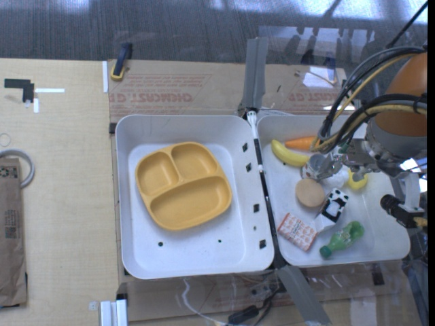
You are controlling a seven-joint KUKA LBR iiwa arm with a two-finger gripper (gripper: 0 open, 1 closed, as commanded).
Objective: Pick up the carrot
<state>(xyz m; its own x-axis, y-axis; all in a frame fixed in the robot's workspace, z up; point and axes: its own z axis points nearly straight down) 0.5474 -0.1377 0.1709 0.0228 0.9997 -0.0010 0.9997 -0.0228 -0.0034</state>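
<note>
Near the right bin's far rim, the carrot (300,142) touches the banana (288,154).

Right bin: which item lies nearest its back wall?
The carrot, orange, lies against the back wall of the right bin, just behind the banana.

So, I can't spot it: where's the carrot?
In the right white bin, near its far edge: the orange carrot lies just behind the yellow banana, partly hidden by cables.
</note>
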